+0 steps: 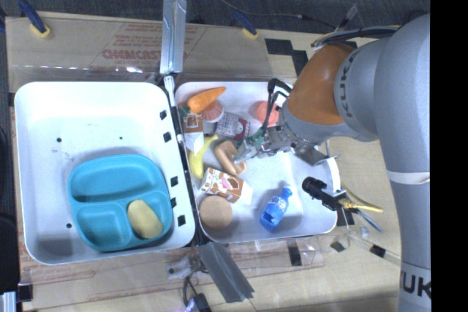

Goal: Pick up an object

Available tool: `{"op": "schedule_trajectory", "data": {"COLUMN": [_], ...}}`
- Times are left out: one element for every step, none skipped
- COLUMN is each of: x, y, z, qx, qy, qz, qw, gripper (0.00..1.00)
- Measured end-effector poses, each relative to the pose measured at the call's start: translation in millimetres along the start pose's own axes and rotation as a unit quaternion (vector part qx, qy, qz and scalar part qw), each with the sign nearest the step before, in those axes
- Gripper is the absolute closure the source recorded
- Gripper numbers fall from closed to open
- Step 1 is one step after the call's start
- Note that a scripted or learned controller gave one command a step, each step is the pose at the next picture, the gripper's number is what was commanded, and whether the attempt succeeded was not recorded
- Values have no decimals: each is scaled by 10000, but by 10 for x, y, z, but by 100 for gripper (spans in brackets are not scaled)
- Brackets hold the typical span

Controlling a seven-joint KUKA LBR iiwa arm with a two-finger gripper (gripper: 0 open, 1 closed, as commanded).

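Here the gripper (252,146) sits low in the right bin (316,229), at mid-frame, among a crowd of small items: a hot dog (226,156) just to its left, a carrot (205,97) above, a banana (196,161), a small carton (221,185), a round brown bun (216,212) and a blue bottle (275,208) toward the lower part of the bin. No object is seen held, so the pick looks not yet made. To do it well, I judge it should come straight down on a single item, the hot dog being nearest, and close across its narrow width without nudging neighbours. Whether the pincer is apart or together I cannot tell; the wrist and clutter mask it. The items right under the arm are too jumbled to name. The left bin (44,109) holds a blue tray (110,183) with a potato (145,218).
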State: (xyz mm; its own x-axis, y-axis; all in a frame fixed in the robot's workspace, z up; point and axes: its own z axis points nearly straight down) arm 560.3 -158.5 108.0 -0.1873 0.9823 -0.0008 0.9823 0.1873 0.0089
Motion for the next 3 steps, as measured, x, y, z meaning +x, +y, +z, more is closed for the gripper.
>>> {"op": "schedule_trajectory", "data": {"x": [557,555,562], "y": [454,450,458], "z": [-1018,-1098,-1195], "qx": [42,70,76], "qy": [-1,-2,-3], "qz": [2450,2426,2393], "qw": [9695,9701,9709], "gripper": [100,100,100]}}
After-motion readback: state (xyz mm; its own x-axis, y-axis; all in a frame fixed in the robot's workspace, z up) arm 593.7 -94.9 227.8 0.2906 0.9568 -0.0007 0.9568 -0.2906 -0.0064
